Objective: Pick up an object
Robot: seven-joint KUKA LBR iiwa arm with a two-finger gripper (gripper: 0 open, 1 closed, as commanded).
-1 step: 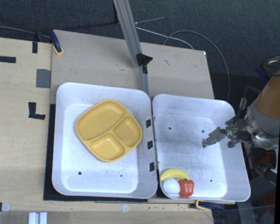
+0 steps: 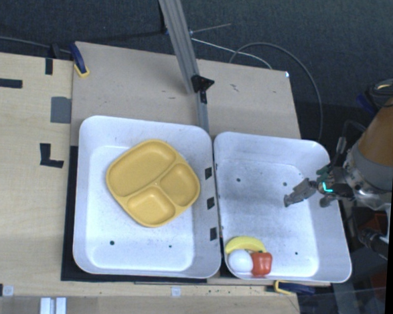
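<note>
Three small things sit together at the front edge of the right bin (image 2: 283, 159): a yellow piece (image 2: 245, 243), a white ball (image 2: 241, 261) and a red piece (image 2: 261, 263), all touching or just beside each other. At the right wall of this bin the gripper (image 2: 308, 192) hangs over the bin floor, well apart from these three things. Its jaws hold nothing, but it cannot be told if they are apart or together. Left bin (image 2: 87, 179) carries a yellow tray (image 2: 153, 182) with three compartments. Both bins rest on the surface (image 2: 135, 75).
</note>
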